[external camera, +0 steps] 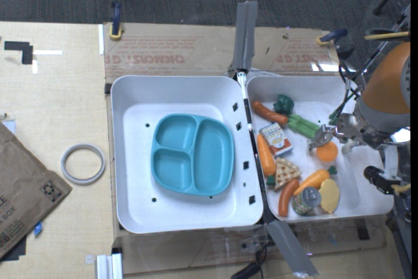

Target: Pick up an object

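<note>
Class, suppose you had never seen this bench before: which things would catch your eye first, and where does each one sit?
The blue divided plate stands out first, lying alone in the middle of the left bin. Next comes the heap of toy food in the right bin: carrots, a hot dog, a small carton, a green vegetable. The gripper reaches in from the right, just above an orange ball.

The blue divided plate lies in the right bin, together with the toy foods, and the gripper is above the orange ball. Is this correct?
Not quite. The camera view shows the blue divided plate alone in the left bin; the toy foods are in the right bin. The rest holds: the gripper is just above the orange ball.
</note>
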Available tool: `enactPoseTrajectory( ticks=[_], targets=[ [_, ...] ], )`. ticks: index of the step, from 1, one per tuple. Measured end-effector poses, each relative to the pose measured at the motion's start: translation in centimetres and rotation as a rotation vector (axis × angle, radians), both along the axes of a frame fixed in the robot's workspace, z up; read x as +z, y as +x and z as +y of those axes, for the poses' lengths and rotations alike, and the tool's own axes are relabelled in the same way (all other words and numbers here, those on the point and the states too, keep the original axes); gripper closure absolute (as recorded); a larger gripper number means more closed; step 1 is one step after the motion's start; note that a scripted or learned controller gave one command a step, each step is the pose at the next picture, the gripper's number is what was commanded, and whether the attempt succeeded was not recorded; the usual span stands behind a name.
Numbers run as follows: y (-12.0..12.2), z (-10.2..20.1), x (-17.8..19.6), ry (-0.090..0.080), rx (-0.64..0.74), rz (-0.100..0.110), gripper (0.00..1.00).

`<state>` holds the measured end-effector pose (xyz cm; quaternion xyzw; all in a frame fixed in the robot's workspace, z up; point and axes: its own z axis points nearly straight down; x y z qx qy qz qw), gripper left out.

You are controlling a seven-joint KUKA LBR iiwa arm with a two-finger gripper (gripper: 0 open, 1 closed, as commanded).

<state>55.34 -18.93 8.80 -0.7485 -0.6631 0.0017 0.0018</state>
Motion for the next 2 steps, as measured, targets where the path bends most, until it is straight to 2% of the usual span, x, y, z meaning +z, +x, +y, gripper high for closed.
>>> enactPoseTrajectory(
  ticks=[1,2],
  targets=[
    [0.0,-0.2,0.6,-0.001,0.000,0.003,1.00],
    [1.3,3.4,8.7,-0.001,-0.077,0.002,1.00]
  ],
)
